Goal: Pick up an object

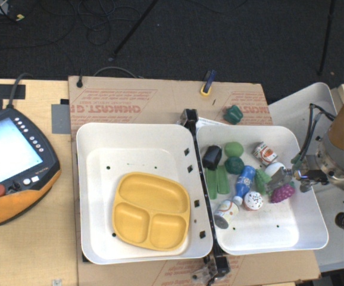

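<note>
The right white bin (291, 237) holds several small toys. Among them are a purple grape bunch (282, 192), a blue bottle (244, 180), a white dotted ball (253, 201), a red and white can (266, 154), a black piece (212, 156) and green pieces (233, 149). My gripper (288, 177) reaches in from the right and sits low at the bin's right side, just above the grape bunch and next to a white piece (274, 170). The toys around its tip are crowded, so I see nothing clearly held.
The left bin (100, 142) carries a yellow divided tray (151, 210). A teal block (234, 114) and a blue and yellow clamp (207, 83) lie on the cardboard behind the bins. A teach pendant (11, 159) rests at the far left.
</note>
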Controlling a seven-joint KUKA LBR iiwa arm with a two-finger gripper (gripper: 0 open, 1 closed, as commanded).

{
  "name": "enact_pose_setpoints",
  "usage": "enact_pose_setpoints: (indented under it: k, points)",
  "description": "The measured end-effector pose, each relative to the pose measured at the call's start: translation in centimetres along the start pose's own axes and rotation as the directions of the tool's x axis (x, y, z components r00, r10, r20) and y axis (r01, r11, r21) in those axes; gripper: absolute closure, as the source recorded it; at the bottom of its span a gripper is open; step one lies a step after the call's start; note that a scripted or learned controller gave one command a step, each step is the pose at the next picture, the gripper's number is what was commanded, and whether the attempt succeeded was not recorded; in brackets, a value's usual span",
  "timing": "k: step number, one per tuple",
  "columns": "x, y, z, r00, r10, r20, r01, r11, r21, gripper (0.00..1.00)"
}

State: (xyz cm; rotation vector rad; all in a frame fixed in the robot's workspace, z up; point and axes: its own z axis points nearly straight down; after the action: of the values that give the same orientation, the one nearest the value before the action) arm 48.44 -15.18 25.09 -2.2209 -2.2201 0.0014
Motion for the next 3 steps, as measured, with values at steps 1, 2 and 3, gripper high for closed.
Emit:
enact_pose_setpoints:
  k: [1,2,3]
  points:
    - [-0.1,0.0,-1.0,1.0,0.0,-0.001,0.0,1.0,0.001,1.0]
    - [10.6,2.3,-5.5,1.0,-0.011,-0.003,0.011,1.0,-0.004,1.0]
    - [10.9,-0.8,-5.9,1.0,-0.001,-0.001,0.001,1.0,0.002,1.0]
